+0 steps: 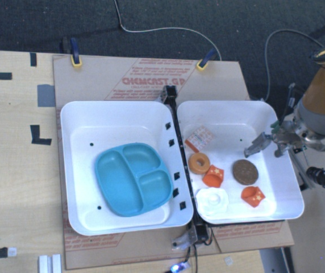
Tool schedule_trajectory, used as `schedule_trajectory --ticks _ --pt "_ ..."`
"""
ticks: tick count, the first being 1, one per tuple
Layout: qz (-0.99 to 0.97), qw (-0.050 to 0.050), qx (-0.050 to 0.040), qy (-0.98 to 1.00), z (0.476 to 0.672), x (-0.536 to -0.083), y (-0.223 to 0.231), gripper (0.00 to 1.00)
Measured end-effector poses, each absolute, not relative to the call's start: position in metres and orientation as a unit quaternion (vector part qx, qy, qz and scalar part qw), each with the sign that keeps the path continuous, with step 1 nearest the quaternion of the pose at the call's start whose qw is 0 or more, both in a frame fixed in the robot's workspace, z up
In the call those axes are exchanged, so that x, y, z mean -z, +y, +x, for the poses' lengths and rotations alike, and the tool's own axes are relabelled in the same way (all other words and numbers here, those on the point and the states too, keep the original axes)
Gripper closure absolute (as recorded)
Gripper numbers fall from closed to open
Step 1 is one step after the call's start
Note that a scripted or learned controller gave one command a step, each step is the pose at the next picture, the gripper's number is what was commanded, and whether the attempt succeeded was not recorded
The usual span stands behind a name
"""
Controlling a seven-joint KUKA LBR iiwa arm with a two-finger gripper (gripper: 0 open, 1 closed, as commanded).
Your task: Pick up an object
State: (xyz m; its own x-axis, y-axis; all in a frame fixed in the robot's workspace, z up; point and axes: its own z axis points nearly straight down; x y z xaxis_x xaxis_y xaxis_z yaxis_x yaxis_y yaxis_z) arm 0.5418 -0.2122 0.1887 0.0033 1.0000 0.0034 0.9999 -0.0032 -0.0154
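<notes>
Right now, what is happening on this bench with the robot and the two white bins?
A grey arm with an orange band reaches in from the right, and its gripper hangs over the right bin, near its right wall. Nothing is seen between its fingers. Under it lie small items: a brown disc, a doughnut-like ring, two orange pieces, a white round item and a small packet. The left bin holds a blue divided tray. No object is picked up yet.
</notes>
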Motion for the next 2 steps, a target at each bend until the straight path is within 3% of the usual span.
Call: schedule_trajectory --ticks 1,2 --pt "-0.707 0.001 -0.0006 -0.707 0.545 -0.197 -0.212 0.00" --pt "-0.707 0.002 -0.0016 -0.708 0.553 -0.149 -0.212 0.00"
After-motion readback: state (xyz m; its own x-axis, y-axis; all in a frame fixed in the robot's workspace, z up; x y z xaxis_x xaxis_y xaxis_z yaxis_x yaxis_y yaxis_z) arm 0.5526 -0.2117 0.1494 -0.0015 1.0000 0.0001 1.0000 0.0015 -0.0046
